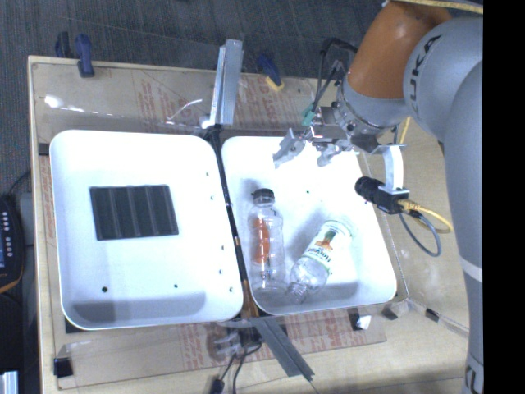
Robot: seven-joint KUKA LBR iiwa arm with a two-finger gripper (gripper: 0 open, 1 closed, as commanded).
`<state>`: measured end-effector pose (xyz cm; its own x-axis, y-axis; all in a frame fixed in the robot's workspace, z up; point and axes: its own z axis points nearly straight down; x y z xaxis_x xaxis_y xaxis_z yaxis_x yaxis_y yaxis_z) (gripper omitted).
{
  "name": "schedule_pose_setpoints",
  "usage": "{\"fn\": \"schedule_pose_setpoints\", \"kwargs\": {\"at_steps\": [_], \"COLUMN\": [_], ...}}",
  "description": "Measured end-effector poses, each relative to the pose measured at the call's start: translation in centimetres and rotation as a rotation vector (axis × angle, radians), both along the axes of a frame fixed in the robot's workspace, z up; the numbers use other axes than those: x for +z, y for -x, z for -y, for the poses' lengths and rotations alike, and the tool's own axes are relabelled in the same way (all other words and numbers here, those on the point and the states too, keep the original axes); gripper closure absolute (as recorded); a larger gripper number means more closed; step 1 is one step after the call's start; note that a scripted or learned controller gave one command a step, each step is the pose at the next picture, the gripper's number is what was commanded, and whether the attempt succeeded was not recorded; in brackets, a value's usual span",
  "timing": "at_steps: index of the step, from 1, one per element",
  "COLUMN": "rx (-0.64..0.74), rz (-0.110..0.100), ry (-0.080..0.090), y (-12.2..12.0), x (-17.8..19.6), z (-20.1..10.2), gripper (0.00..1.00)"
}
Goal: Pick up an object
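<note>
two bottles [264, 240] lie below the raised, open tool [306, 153].

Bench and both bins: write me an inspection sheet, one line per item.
Surface: wooden bench bearing left bin and right bin, side by side.
Job's things: two clear plastic bottles lying in the right bin; bottle with dark cap near the divider, bottle with green label tilted beside it, their lower ends close together.
Clutter: dark ribbed panel lying flat in the left bin.
Gripper: gripper over the right bin's far edge, open, holding nothing.
Cables: yellow cable looping by the right bin; dark wires at the wrist.
Surroundings: blue clamps at the bench's far edge; dark carpet beyond.
</note>
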<state>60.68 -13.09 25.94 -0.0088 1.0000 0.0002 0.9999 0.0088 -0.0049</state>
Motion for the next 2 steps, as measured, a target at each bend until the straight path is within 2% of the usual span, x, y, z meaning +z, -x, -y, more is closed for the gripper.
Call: {"fn": "schedule_pose_setpoints", "kwargs": {"at_steps": [1,2], "rx": [-0.178,-0.053], "rz": [0.003,0.0], "ry": [0.001,0.0], "y": [-5.0,2.5], "x": [2.4,-2.3], "z": [-7.0,-6.2], "gripper": [0.0,0.0]}}
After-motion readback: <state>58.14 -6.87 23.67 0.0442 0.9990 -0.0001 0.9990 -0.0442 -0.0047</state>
